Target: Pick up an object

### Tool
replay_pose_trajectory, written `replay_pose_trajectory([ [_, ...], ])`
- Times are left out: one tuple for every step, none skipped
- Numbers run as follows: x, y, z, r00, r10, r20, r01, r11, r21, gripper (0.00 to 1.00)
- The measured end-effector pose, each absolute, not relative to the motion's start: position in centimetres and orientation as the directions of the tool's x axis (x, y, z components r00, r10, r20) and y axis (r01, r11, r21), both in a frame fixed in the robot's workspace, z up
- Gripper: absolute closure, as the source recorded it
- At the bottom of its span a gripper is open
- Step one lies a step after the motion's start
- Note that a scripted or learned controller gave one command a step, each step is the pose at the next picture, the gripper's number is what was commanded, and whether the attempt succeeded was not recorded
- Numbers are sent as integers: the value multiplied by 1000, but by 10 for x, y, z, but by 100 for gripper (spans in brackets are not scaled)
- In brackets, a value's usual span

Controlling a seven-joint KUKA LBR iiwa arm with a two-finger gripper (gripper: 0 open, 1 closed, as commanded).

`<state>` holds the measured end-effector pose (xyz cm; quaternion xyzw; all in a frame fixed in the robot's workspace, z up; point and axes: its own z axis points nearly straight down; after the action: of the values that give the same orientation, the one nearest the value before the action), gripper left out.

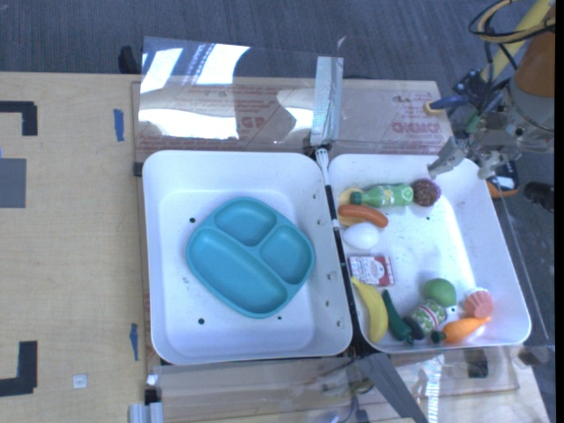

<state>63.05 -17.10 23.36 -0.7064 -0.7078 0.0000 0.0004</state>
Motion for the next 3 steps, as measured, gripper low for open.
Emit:
replay_pose_trajectory([
  [644,-92,129,172,985,2,985,-172,-10,0],
  [642,-94,87,-86,996,2,996,86,-8,0],
  [643,-94,98,-86,996,0,996,86,-5,100],
])
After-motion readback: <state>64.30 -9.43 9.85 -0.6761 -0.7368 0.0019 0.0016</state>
